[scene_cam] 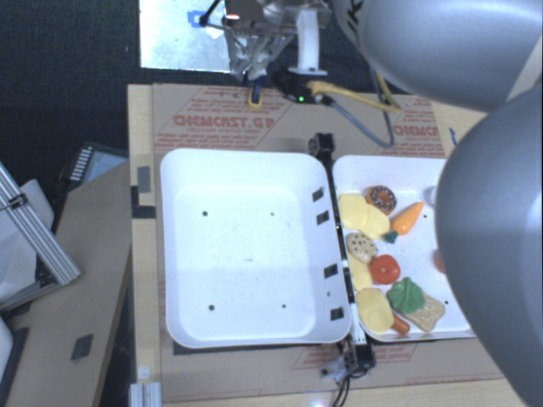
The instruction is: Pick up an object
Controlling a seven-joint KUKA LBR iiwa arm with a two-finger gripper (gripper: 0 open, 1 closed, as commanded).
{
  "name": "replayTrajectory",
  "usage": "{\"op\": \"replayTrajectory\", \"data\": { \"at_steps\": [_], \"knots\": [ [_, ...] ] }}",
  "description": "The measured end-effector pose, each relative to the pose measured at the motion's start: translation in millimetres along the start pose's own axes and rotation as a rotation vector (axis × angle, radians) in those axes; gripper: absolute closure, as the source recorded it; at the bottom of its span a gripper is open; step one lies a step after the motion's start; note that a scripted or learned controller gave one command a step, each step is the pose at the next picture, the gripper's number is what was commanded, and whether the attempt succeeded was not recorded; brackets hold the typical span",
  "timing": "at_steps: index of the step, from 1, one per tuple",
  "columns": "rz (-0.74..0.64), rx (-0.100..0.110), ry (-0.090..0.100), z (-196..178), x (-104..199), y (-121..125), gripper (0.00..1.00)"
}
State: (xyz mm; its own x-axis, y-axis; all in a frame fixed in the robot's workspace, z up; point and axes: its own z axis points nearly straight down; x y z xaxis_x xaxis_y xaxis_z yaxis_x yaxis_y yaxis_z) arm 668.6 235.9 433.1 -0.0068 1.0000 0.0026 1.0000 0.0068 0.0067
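Here, much of the right side is covered by the grey arm (475, 142), whose bulk hides the far part of the right bin (399, 170) and whatever lies there. The gripper (253, 73) sits at the top of the view, above the cardboard sheet (221, 121) and beyond both bins; whether it is open or closed cannot be made out, and nothing can be seen held in it.

The left bin (246, 244) shows only its white floor. In the right bin a cluster of toy food lies against the left wall: a chocolate doughnut (382, 198), an orange carrot (408, 219), a tomato (385, 269), a speckled cookie (361, 246), a green leafy piece (406, 296) and several pale yellow pieces (365, 216). A red item (439, 262) at the arm's edge is cut off and cannot be identified.
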Motion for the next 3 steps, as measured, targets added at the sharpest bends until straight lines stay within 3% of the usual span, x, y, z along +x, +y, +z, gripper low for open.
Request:
{"op": "replayTrajectory", "data": {
  "at_steps": [1,2,3],
  "knots": [
    [0.000,-0.008,0.003,-111.5,-1.1,-35.0,1.00],
    [0.011,0.004,-0.003,-101.7,-57.5,1.7,1.00],
    [-0.001,0.011,-0.002,-31.7,2.0,-0.7,1.00]
  ]
}}
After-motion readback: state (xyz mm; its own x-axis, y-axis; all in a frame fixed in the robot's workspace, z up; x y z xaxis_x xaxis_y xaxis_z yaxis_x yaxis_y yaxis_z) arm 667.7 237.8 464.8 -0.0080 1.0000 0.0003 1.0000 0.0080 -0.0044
